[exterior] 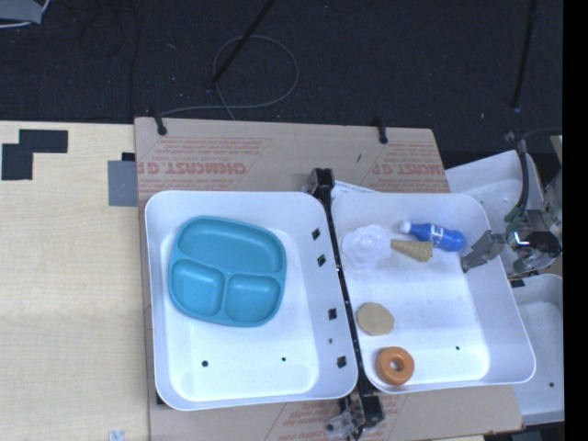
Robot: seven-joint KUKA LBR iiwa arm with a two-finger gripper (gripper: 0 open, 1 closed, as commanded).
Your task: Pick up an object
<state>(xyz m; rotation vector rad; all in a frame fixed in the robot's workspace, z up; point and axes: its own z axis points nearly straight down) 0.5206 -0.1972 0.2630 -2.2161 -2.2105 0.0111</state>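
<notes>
Well, your gripper [482,251] sits at the right rim of the right bin [501,338], and you cannot tell from this slant how wide it stands; nothing shows in its grasp. Nearest you in that bin lie an orange ring [397,365] by the front edge and a tan disc [375,319] just behind it, both well apart from the gripper; farther back, a blue bottle [436,236] lies near the gripper with a tan cone [412,249] touching it and a clear cup [366,245] beside the cone. A blue divided plate [226,270] rests in the left bin [184,366].
</notes>
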